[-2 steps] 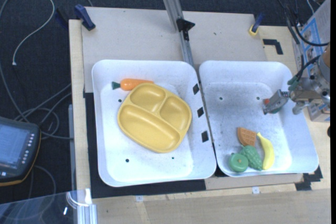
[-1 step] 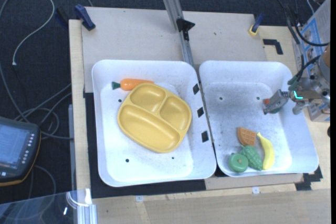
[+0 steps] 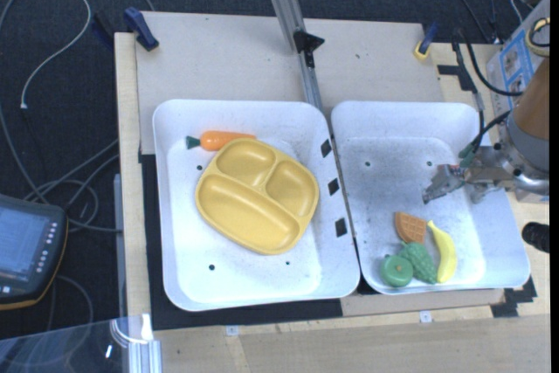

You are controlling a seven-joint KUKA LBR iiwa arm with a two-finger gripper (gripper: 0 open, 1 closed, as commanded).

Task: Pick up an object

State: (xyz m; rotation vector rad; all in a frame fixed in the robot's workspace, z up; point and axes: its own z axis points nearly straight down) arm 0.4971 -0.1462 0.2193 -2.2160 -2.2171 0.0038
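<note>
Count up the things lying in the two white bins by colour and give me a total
Yellow: 2, the divided plate and the banana
Orange: 2, the carrot and the orange wedge
Green: 2, the round green piece and the bumpy green piece
Total: 6

Glossy yellow plastic tray in a matt, speckled white bin; smooth plastic banana; bare wooden bench.

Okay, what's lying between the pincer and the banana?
Bare white bin floor, as the camera view shows; the pincer hovers above the banana, with the orange wedge just left of that stretch.
</note>
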